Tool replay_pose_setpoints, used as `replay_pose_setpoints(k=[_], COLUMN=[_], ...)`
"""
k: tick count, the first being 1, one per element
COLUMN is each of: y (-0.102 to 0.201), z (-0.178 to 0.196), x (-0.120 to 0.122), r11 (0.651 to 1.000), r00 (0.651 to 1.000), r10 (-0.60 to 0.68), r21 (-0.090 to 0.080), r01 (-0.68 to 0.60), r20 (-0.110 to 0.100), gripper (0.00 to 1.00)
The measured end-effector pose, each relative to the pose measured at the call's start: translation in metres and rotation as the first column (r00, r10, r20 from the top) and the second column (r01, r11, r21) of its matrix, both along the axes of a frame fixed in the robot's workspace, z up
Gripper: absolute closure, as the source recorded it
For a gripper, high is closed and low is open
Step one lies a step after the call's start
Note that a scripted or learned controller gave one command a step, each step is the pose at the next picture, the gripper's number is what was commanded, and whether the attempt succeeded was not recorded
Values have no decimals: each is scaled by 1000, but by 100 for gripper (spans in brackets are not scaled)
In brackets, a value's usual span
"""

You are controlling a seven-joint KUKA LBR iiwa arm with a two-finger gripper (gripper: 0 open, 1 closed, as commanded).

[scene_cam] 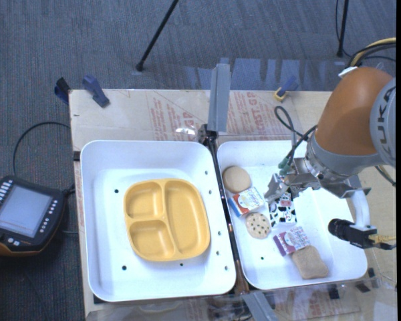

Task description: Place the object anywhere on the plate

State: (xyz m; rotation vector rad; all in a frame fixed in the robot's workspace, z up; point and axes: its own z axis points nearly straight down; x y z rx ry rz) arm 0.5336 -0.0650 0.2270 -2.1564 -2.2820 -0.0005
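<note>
Front edge, right bin: tan bread-like slab (311, 264) near front-right corner of right bin (347, 273); purple-and-white packet (291, 239) touching it on the far-left side.
Cookie: round choc-chip cookie (258, 225) near bin's left wall, abt mid-depth.
Red/white packet: small packet (247, 200) just beyond cookie, touching or nearly so.
Bun: pale round bun (237, 178) toward far-left corner of right bin.
Cow carton: black-and-white spotted carton (283, 211) mid-bin, right of cookie, directly under the pincer.
Plate: yellow 3-compartment plate (166, 218), centre of left bin (97, 179); nothing on it.
Arm: reaches in from right, orange band over far-right part of right bin.
Pincer: gripper (281, 191) low over cow carton's far end, appears touching or just above it. Open/shut state: cannot tell, linkage hides the tips. No item seen clearly lifted.
Task item: prob. the cow carton, judging by pincer position; sits on right bin floor, well apart from plate, bin walls between.
Step in hand: pick phase, my read. Approach or grasp attempt on carton; transfer not begun.
Next move needs: firm hold on carton, lift clear of cookie + packets beside it, carry left over both bin walls, lower onto any plate compartment, release.
Risk: neighbours crowd carton's left and front sides, could get nudged; carton may slip if gripped at its end only.
</note>
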Motion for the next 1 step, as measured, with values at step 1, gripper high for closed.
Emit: replay_pose_setpoints(k=[1], y=[0], z=[0], x=[0], r11=[1000], r00=[1000], r10=[0], r21=[0], r01=[0], r20=[0], gripper=[0])
